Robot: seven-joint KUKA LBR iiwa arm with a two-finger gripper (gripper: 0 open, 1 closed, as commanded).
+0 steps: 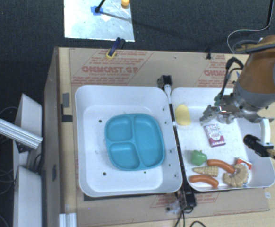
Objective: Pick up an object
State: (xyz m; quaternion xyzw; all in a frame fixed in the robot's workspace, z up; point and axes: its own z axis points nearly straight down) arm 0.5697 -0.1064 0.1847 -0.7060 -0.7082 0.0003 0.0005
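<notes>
One pincer (216, 113), grip unclear, beside packet (214, 135) on bare floor of right bin (190, 137); sausages (220, 165) along near rim.

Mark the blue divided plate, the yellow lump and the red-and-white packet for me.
Blue divided plastic plate (134, 141), camera view, middle where the dividers meet.
Pale yellow rounded lump (183, 115), camera view, centre of its top.
Red-and-white flat packet (214, 135), camera view, middle of its face.

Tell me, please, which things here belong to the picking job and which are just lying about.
Job: gripper; right bin; packet; yellow piece; green pepper; sausages; pastry.
Lying about: left bin; blue plate; yellow clip.
</notes>
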